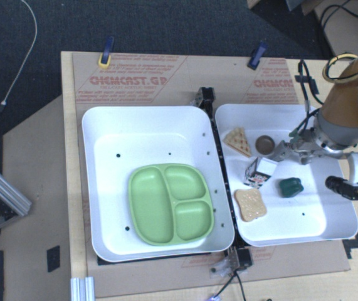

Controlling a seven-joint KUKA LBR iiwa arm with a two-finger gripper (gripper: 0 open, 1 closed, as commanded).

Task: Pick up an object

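Right bin: five loose items, none lifted, so the pick is not yet made.
- Cracker wedge, upper left, long axis running up-left to down-right, tip toward the bin's far-left corner.
- Brown disc, just beside the wedge; round, no axis to speak of.
- Small packet, mid-left, tilted, its long axis running up-right to down-left.
- Toast slice, lower left, long axis roughly up and down the view.
- Green lump, centre, squat.

Claw: over the bin's upper middle, between disc and packet, nearest the packet. Whether it is spread or closed, I cannot tell; nothing seen in its grip.

Left bin: green tray, three compartments.

Remaining: close on an item, lift it.
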